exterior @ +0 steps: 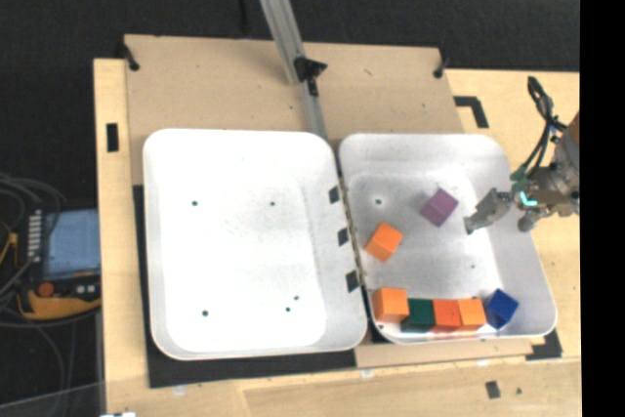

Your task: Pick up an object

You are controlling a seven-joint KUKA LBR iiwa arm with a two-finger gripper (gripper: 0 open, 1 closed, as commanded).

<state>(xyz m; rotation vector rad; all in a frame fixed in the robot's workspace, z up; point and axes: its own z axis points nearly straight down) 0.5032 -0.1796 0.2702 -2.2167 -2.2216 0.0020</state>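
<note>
The right bin (pixel 488 156) holds several small cubes. A purple cube (pixel 439 206) lies near its middle, with an orange cube (pixel 384 241) to its lower left. Along the front wall runs a row: an orange cube (pixel 393 304), a green cube (pixel 421 313), two more orange cubes (pixel 447 313) (pixel 472 312) and a blue cube (pixel 501 307). My gripper (pixel 502 220) hangs over the bin's right side, just right of the purple cube. It is open, with nothing between its fingers (pixel 481 213).
The left bin (pixel 161 239) sits beside the right one. A slanted metal rail (pixel 278 10) rises from behind the bins. Cables and a blue box (pixel 73 244) lie off the bench at the left.
</note>
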